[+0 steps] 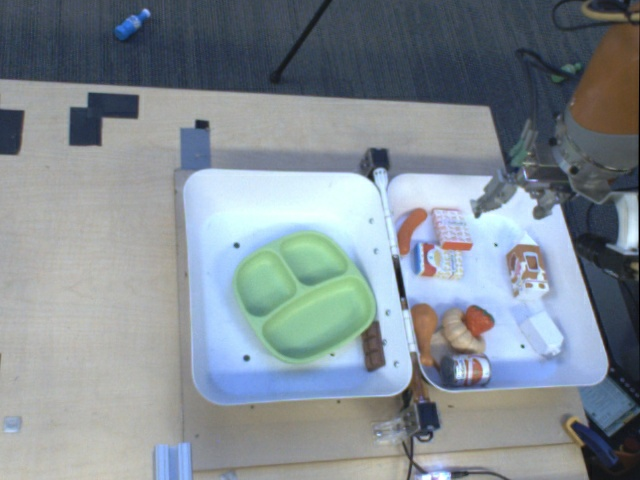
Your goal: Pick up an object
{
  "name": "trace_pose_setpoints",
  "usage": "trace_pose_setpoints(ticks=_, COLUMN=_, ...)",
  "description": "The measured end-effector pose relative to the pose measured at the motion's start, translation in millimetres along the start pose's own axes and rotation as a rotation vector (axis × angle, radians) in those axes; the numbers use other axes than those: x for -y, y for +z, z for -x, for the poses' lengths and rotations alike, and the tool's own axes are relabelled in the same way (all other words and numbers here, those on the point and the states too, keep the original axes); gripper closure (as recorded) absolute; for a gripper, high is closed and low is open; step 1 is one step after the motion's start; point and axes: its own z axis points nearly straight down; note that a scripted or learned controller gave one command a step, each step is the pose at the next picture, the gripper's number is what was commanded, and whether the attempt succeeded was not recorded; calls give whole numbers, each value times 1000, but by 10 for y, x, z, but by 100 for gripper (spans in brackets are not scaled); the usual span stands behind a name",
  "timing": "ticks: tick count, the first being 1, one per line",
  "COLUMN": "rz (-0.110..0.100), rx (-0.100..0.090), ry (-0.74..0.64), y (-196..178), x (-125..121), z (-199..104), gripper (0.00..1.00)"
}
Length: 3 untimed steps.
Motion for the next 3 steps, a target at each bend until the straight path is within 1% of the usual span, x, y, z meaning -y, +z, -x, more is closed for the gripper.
trace_pose_setpoints(ticks=1, rz=-2, rx=0, ry=-1, y=832, x=-331, z=-226, gripper=0)
trace_pose_setpoints(ticks=2, rz=1, rx=0, ry=3, y=1757, x=-431, z=-197, gripper=0)
trace_pose_setpoints(ticks=3, rz=3, rx=0, ry=1, y=1651, x=-441, z=-206, gripper=100)
